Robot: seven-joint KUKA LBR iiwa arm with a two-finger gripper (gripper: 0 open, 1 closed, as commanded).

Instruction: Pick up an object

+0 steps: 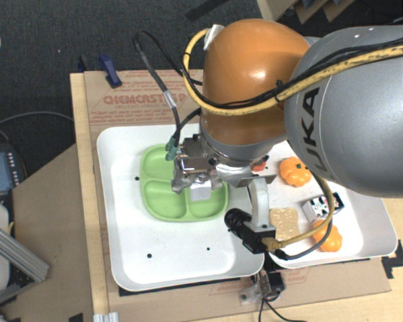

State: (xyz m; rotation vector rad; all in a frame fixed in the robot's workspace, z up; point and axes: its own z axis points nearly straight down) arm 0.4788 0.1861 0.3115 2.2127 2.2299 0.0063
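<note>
gripper (197,181) is poised low over the green divided plate (159,193) at nine o'clock, likely for grasping; finger state cannot be told.

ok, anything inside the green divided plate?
The green divided plate in the left bin shows bare compartments on its left and lower side. The gripper hangs over its right part, covering whatever may lie there.

Dark grey carpet (40,37) surrounds a brown bench board (95,196) (red lettering printed along its far edge)
</note>
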